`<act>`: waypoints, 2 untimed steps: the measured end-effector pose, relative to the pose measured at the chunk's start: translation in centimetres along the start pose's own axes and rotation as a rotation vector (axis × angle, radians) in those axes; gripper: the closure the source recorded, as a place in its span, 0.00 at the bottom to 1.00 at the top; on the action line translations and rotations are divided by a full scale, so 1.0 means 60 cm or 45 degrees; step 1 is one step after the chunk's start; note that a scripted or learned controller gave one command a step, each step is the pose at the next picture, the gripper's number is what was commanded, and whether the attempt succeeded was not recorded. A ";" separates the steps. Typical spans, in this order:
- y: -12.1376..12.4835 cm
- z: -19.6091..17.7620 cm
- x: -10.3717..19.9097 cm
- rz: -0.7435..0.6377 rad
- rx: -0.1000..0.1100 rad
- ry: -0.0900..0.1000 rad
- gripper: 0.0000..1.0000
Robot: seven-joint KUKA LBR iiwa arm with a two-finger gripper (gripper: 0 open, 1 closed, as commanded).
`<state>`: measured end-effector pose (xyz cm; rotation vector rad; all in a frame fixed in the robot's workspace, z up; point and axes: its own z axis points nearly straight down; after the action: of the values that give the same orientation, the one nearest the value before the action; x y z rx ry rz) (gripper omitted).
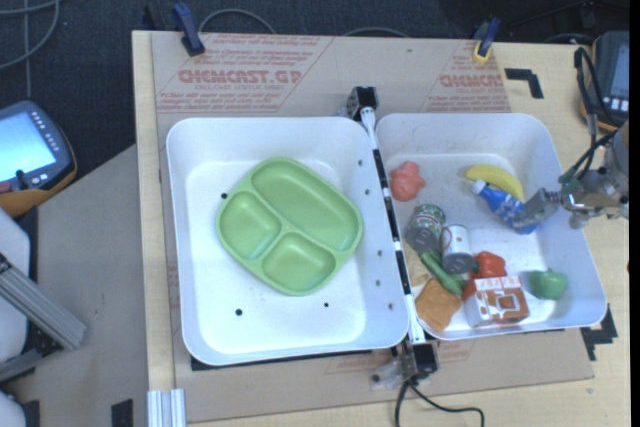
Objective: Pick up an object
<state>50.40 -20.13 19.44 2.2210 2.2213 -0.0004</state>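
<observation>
Approach step, nothing lifted yet.
End effector seen at the blue bottle, yellow banana just beyond; grip state cannot be told. A confirmed closure is needed next.

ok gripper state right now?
Gripper: at the right bin's right wall beside the blue object; open or shut cannot be told, no grasp visible.

At the right edge, a grey metal gripper with thin dark cables above it is seen.
</observation>
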 end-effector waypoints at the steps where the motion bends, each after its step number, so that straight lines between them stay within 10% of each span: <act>1: 0.107 0.144 0.046 -0.002 -0.025 -0.010 0.00; 2: 0.249 0.181 -0.010 -0.004 -0.012 -0.005 0.00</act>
<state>65.34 -20.76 8.58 2.2102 2.2182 0.0058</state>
